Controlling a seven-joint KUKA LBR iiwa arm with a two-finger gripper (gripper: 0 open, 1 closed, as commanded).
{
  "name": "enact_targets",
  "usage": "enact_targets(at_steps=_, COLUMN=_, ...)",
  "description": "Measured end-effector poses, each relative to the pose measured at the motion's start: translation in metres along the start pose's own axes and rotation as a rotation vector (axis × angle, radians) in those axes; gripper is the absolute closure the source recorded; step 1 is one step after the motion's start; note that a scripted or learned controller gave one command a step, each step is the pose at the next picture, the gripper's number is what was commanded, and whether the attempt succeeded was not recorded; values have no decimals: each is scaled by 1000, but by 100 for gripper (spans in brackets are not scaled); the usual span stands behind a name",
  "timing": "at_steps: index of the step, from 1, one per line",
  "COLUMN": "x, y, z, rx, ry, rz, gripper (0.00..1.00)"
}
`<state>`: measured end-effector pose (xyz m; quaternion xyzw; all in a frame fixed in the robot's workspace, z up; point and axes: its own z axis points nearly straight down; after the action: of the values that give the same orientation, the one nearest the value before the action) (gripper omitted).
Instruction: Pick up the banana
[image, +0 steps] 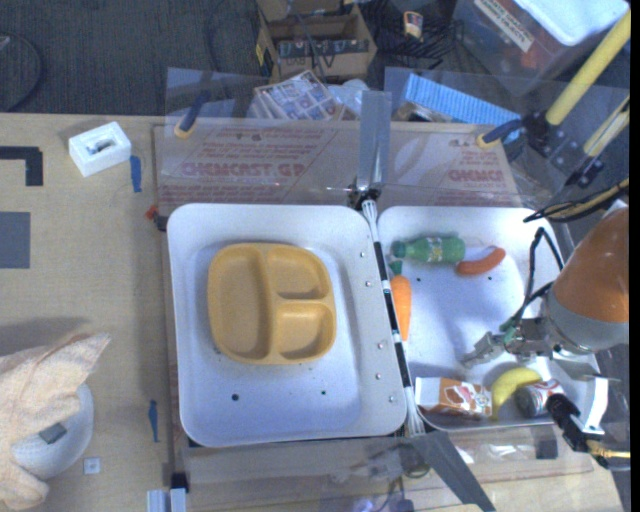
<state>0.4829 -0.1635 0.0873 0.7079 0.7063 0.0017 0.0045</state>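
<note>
We see the banana (514, 380) lying in the right bin (450, 300), near its front right corner, curved and yellow, just beside a small dark can (533, 400) on its right and a flat carton (455, 396) on its left. The claw (497, 345) hangs just above and to the left of the banana, at the end of the grey arm (590, 300) with its orange band; nothing sits between its fingers, but we cannot tell whether it is spread or closed. Farther back in the same bin lie a green bottle (430, 249), a sausage (481, 262) touching the bottle's right end, and a carrot (400, 305) along the left wall. The left bin (200, 380) holds a yellow divided tray (270, 302). On the bench (80, 250) to the left we see a crumpled cloth (45, 385) and a small white box (99, 148).
</note>
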Motion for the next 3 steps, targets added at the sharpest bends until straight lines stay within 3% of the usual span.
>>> enact_targets(at_steps=1, x=-39, y=1, z=0, rx=-2, ry=1, rz=-340, gripper=0)
enact_targets(at_steps=2, x=9, y=0, z=0, rx=0, ry=-1, rz=-126, gripper=0)
enact_targets(at_steps=3, x=-51, y=1, z=0, rx=0, ry=5, rz=-268, gripper=0)
